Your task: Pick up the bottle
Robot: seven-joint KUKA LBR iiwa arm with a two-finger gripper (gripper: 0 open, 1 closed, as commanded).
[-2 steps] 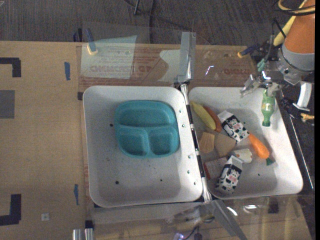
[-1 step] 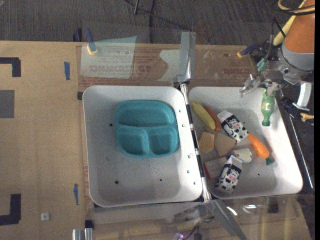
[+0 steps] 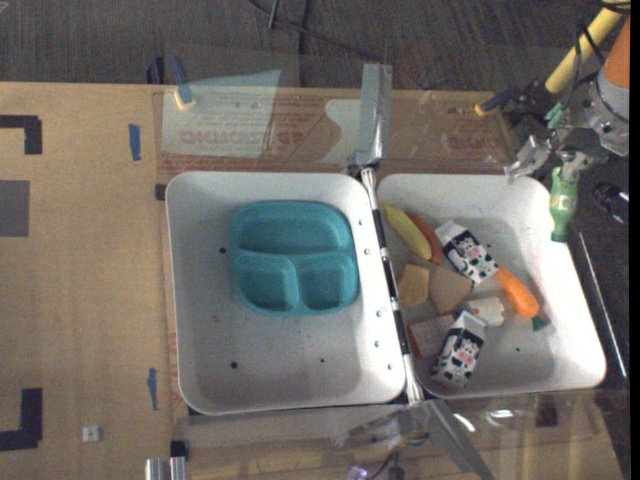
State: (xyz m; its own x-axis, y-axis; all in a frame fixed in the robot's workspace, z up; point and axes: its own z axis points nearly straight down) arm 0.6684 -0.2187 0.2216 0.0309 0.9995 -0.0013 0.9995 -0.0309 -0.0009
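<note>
The gripper [image 3: 562, 163] hangs above the right bin's [image 3: 575, 368] far right corner, clamped on the green bottle [image 3: 562, 200] (upright, lifted off the floor). Milk cartons [image 3: 458, 346] lie below.

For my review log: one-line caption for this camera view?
Gripper holds green bottle above right bin's far corner.

Evenly lit overhead view, slightly soft in focus.
Diffuse light brightens both white bins [image 3: 190, 268] with faint shadows; clear plastic sheets [image 3: 300, 118] carry pale glare; the arm [image 3: 600, 28] at upper right is blurred.
</note>
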